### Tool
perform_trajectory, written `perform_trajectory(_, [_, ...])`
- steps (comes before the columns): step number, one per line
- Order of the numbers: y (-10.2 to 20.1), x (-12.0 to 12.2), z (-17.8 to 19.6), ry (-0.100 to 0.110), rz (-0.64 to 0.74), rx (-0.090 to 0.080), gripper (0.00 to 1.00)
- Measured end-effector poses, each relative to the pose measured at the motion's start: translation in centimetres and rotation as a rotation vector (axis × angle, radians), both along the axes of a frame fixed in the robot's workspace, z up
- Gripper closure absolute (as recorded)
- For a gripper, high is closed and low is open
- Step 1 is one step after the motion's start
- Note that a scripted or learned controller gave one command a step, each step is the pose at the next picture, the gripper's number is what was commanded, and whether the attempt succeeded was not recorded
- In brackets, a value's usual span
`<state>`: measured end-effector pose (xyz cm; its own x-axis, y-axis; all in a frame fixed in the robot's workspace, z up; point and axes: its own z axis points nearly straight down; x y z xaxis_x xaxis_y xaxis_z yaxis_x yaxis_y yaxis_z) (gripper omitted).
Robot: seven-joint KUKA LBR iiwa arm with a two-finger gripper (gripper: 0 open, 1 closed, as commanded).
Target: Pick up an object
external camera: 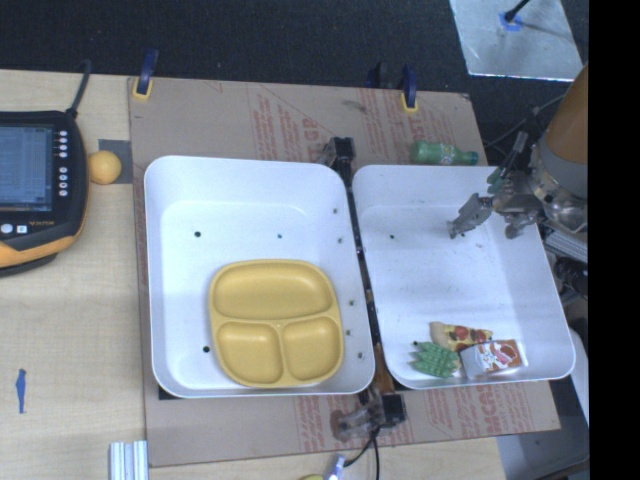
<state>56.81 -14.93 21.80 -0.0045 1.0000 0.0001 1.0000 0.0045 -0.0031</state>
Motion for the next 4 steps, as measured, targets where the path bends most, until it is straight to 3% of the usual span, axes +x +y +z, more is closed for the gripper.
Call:
perform_trajectory(1, [3.5,2.5,-12.7,0.002,0.002,-0.001,0.00])
perform_trajectory(2, [-3.2,8.9,4.7,-0.004,-0.002,-0.001,0.00])
perform_trajectory(3, [-6.3,8.8,0.6,0.001,-0.002,0.000,0.00])
perform_trajectory(4, [-6.2,8.9,1.7,0.000,0.002,0.000,1.00])
